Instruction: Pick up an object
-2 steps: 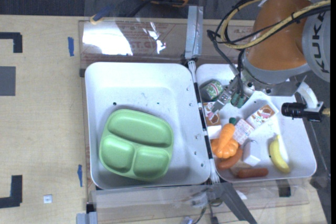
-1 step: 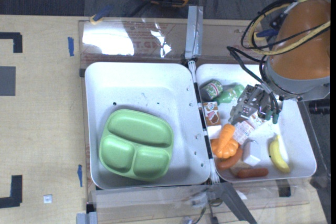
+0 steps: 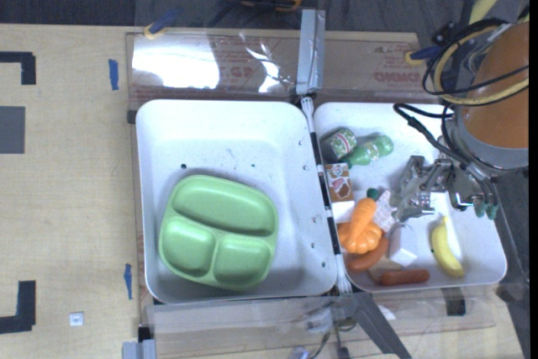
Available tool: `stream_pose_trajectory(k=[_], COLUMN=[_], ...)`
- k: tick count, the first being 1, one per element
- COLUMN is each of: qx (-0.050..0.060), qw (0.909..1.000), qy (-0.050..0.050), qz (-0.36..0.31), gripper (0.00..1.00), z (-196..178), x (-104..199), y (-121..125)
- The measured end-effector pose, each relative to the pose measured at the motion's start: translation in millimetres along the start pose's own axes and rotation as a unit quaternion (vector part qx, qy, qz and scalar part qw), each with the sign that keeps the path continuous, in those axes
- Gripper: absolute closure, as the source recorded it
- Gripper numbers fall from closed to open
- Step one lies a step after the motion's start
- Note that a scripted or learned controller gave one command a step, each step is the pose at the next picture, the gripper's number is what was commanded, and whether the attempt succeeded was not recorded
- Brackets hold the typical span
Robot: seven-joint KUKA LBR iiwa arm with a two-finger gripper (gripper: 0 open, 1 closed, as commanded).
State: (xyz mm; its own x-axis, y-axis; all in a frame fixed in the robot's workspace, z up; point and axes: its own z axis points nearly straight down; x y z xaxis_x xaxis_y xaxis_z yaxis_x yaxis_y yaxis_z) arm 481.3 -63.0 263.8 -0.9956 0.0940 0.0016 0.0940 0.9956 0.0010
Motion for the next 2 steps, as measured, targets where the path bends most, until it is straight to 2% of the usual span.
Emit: stream_pose_trajectory(k=[2], qx=[0.000], qw=[0.9999], qy=[0.000], qz=[-0.012], gripper=[1.00], z=[45.7], x=[-5.8], y=[-62.1])
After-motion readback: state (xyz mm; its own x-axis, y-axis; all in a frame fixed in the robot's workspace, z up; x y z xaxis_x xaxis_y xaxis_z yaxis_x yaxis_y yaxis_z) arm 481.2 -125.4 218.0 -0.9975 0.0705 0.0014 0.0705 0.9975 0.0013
